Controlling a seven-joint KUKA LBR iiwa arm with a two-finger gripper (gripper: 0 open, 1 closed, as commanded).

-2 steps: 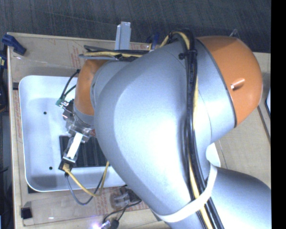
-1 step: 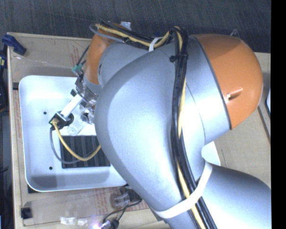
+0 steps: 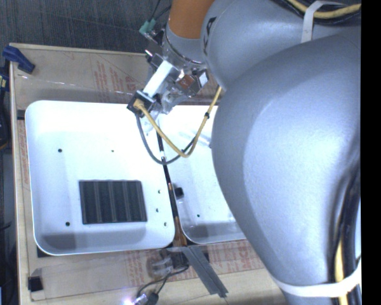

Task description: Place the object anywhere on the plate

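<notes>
— First, the dark grey ribbed slab (image 3: 112, 201): where?
— In the left bin (image 3: 51, 129), flat on the white floor. In the near half, roughly midway between the left and right walls. Several long ridges across the top, running near to far.
— Touching anything?
— Just the bin floor. Apart from every wall, with bare white all around.
— Held?
— No. Lying free, well apart from the gripper (image 3: 173, 93).
— And the gripper itself?
— At the far side, over the seam between the two bins, just by the far-right corner of the left bin. Tilted, aimed down and to the left. Spread or pressed together: cannot tell, too cluttered and blurred at that spot.
— Behind it?
— Orange band (image 3: 193, 5) above the wrist, at the far top of the view. Then the grey arm (image 3: 286, 145), reaching in from the right, very large in the view and lying across most of the right bin (image 3: 203, 218).
— Anything to see in that right bin?
— A strip of white floor along its left wall and near-left corner. A small dark bit (image 3: 178, 193) just beside the dividing wall, too small to identify.
— Other marks in the left bin?
— A few tiny dark dots (image 3: 60, 150) on the floor, spread around the slab.
— Farther out?
— Pale bench (image 3: 95, 75) with reddish print, under both bins. Blue clamp (image 3: 18, 58) at the far-left corner. Grey metal bar (image 3: 206, 273) lying aslant at the near edge, below the gap between the bins.
</notes>
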